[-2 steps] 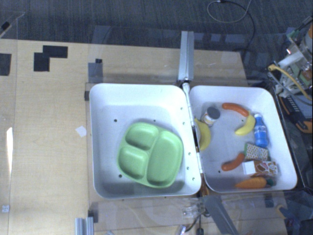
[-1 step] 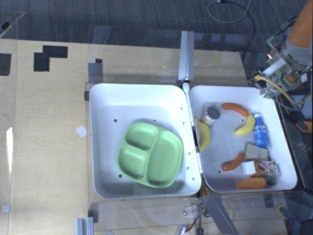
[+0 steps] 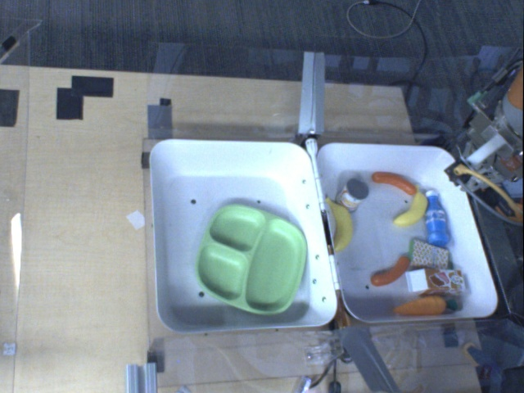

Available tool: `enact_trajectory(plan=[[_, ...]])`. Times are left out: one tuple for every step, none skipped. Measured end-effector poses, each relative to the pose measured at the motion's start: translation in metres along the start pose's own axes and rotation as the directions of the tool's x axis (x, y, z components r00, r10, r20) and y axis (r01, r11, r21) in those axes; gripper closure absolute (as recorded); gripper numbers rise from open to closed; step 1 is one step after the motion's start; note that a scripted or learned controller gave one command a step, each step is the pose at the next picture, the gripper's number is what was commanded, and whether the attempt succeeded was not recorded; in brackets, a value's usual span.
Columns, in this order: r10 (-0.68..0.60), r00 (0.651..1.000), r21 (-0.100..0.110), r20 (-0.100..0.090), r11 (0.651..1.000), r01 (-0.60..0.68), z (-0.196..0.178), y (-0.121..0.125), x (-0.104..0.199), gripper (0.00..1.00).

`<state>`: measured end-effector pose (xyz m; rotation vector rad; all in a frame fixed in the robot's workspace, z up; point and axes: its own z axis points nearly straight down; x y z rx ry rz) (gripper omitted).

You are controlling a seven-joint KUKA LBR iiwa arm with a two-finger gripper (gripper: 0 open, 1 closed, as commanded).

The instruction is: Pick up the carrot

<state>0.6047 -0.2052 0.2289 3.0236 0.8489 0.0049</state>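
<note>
The carrot [image 3: 421, 306] is orange with a small green end and lies flat along the front wall of the right bin [image 3: 367, 310]. It rests just below a white cube [image 3: 416, 281] and a printed snack box [image 3: 447, 282]. My gripper [image 3: 490, 149] hangs at the far right, above the right bin's back right corner and well away from the carrot. Nothing shows in its grasp.
The right bin also holds two red sausages [image 3: 394, 182] [image 3: 390, 273], two bananas [image 3: 412, 211] [image 3: 342, 224], a blue bottle [image 3: 436, 224], a small tin [image 3: 355, 191] and a patterned packet [image 3: 430, 255]. A green divided plate [image 3: 252, 259] sits in the left bin [image 3: 172, 219].
</note>
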Motion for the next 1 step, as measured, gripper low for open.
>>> enact_trajectory(plan=[[0.098, 0.995, -0.001, -0.003, 0.995, -0.098, 0.1416, -0.0167, 0.0614, 1.0]])
